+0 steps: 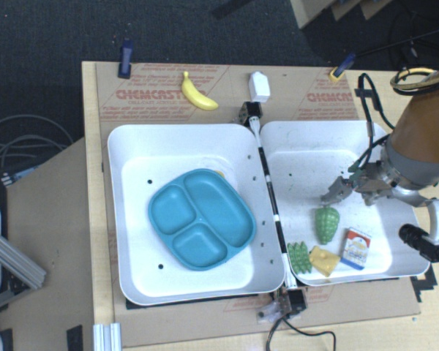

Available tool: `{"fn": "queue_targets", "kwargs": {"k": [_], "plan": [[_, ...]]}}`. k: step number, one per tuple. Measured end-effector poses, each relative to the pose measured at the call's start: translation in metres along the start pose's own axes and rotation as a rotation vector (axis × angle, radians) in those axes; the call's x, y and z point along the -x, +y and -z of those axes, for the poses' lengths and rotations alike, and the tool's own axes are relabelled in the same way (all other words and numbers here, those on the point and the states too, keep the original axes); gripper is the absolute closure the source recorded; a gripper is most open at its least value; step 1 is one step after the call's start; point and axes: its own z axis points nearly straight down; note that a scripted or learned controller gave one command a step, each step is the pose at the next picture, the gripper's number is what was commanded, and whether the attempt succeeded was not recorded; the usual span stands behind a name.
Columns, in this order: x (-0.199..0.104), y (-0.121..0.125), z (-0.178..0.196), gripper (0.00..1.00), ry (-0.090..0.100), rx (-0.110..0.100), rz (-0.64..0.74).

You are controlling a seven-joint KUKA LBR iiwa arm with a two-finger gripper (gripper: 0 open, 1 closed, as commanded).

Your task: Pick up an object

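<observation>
Left bin (132,196): blue divided plate (200,217) sits in its middle, three compartments, tilted a bit. Banana (198,93) lies outside on the board (102,159), at 12 o'clock from the plate, past the bin's far rim. White clip piece (260,85) just at 3 o'clock of the banana, at the top of the seam between the bins.

Right bin (307,141): four small things bunched in its near half. Green ridged piece (299,257) at the 7 o'clock corner, touching the yellow wedge (323,260) on its 3 o'clock side. Green bumpy fruit (326,224) at 12 o'clock of the wedge, just beside it. Red-white-blue small box (356,248) at 3 o'clock of the wedge, near it.

My pincer (344,189) hangs over the right bin, at 1 o'clock of the bumpy fruit and close above it, arm (424,134) coming in from 3 o'clock. Fingers look spread a little, nothing between them; I hold nothing.
</observation>
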Motion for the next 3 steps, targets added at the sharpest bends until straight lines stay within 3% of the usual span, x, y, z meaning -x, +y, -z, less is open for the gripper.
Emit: {"fn": "queue_targets", "kwargs": {"k": [1, 2, 3], "plan": [[-0.028, -0.013, -0.089, 0.00, 0.000, 0.002, 0.000], [-0.028, -0.013, -0.079, 1.00, -0.001, 0.003, -0.001], [-0.079, -0.018, 0.061, 1.00, 0.000, 0.003, 0.001]]}}
